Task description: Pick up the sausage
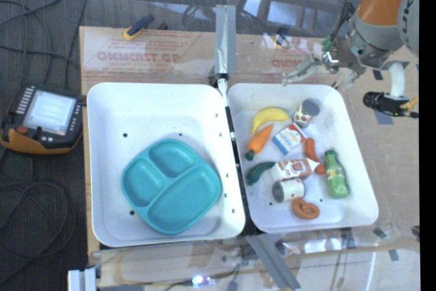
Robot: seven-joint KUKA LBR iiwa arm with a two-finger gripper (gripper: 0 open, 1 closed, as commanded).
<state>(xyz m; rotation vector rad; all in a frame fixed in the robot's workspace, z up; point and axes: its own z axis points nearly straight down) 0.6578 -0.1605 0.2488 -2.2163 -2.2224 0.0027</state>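
So the sausage is the small reddish-orange piece lying flat around the middle of the right-hand bin, and I'm fairly sure that's it and not the curled orange ring closer to the front rim. Its long axis runs nearly straight from the back of the bin toward the front, tipped just a little.

It's crowded in there. A little carton is touching it, or close to it, on one side. A second carton and a can sit just past its near end, and the green bottle is just beside it on the other side. A small jar sits between it and the back rim.

The gripper hangs over the back rim of that bin with its fingers spread apart and nothing between them. From the fingers, the sausage is forward into the bin and down, well apart from them, and only slightly toward the bin divider. So the move looks to me like mostly a straight reach toward the front plus a drop.

The jar sits pretty much on that line (annoying). I'd guess the fingers need to close across the short width of the sausage, which puts one finger on the carton side and one on the bottle side. The carton side looks like the tight one.

The banana and carrot are farther off toward the divider and shouldn't matter.
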